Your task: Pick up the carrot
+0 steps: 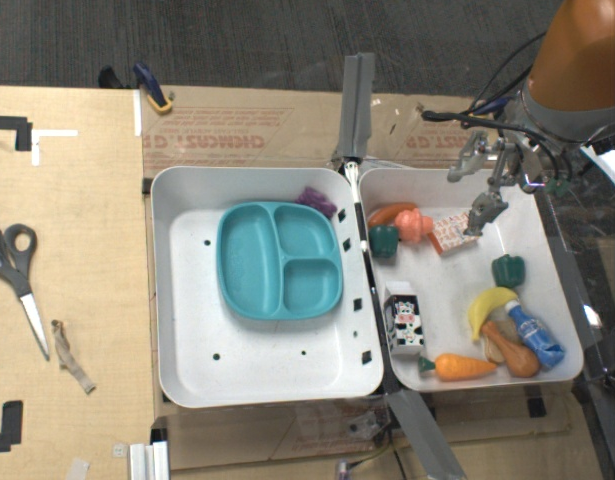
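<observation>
Hovering: gripper (pixel 484 211) over right bin's (pixel 557 268) far side, above a small red-white carton (pixel 451 232) | fingers: apart, holding nothing | carrot (pixel 463 368): near front wall, long axis left-right, green top leftward | lies well toward the camera from the fingers

Carrot (pixel 465 368) at right bin's (pixel 562 268) front edge, pincer (pixel 484 211) well apart above red-and-white carton (pixel 451 234).
</observation>
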You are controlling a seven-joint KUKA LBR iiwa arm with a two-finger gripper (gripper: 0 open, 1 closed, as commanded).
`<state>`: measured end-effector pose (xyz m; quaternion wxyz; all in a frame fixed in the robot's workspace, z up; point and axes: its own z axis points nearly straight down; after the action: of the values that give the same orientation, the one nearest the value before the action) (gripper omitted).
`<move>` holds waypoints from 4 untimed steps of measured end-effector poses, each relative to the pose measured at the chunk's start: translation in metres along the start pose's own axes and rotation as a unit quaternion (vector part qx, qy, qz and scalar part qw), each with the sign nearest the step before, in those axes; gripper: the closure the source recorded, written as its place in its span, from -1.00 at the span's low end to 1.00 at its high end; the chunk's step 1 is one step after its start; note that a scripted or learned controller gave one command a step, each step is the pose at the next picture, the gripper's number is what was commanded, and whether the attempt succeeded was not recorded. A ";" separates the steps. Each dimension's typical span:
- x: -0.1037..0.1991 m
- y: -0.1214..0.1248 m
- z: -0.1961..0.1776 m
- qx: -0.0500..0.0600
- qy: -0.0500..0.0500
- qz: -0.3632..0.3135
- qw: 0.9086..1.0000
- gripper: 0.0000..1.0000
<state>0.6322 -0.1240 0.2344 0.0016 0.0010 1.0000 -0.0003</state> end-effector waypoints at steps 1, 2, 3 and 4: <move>0.055 -0.016 0.081 0.000 0.001 -0.061 0.998 -1.00; 0.125 -0.035 0.138 0.000 0.001 0.074 0.997 -1.00; 0.148 0.010 0.137 0.001 -0.010 0.138 0.990 -1.00; 0.145 -0.047 0.134 0.004 -0.016 -0.021 1.000 -1.00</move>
<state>0.4879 -0.1712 0.1000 0.0172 -0.0197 0.9997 -0.0040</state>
